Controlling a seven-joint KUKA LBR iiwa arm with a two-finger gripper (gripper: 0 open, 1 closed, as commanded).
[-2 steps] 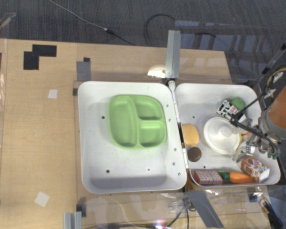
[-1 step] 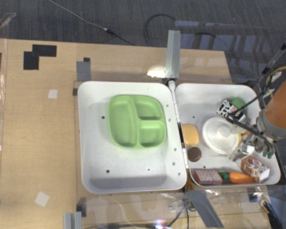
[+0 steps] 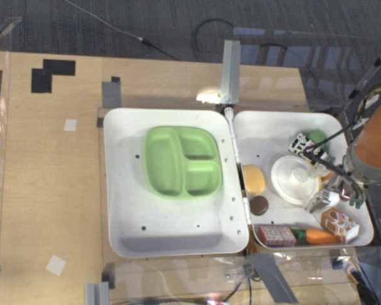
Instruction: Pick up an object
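We see a pale wooden surface [image 3: 51, 189] carrying two shallow white bins side by side: the left bin [image 3: 124, 234] and the right bin [image 3: 257, 129], their inner walls touching. Black patches [image 3: 51, 74] mark the surface's far-left corner.

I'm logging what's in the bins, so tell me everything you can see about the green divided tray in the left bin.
The green divided tray is a pale lime, smooth plastic-looking dish with rounded corners. It has three compartments: one long one on the view's left and two smaller ones stacked on the right. It lies flat and right side up, with nothing in its compartments, near the middle of the left white bin, slightly toward the far side. It rests on the bin floor, clear of the walls and touching nothing else.
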